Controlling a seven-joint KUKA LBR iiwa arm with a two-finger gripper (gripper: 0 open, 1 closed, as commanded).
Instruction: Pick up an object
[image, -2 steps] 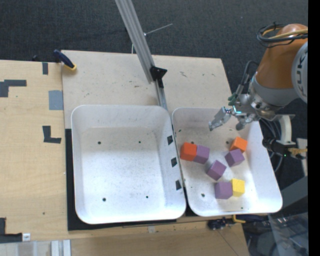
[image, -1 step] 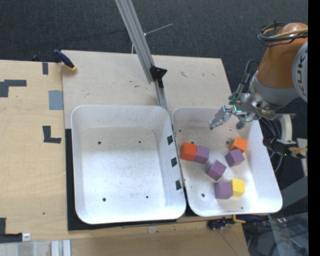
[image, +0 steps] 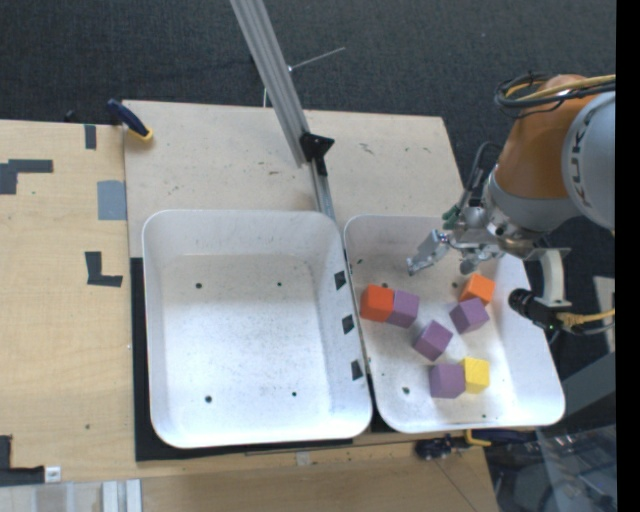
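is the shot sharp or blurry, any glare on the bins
Camera view: even light, soft shadows. The blocks, like the yellow block, read fairly sharp. The gripper looks slightly soft. The left bin is bright white with no hard glare.

The pale wooden table (image: 220, 150) carries two white bins side by side: the left bin (image: 160, 300) toward 9 o'clock, the right bin (image: 530, 385) toward 3 o'clock, their rims touching. A blue-and-yellow clamp (image: 130, 120) lies at 11 o'clock, and grey tape pieces (image: 110, 200) sit near 9 o'clock.
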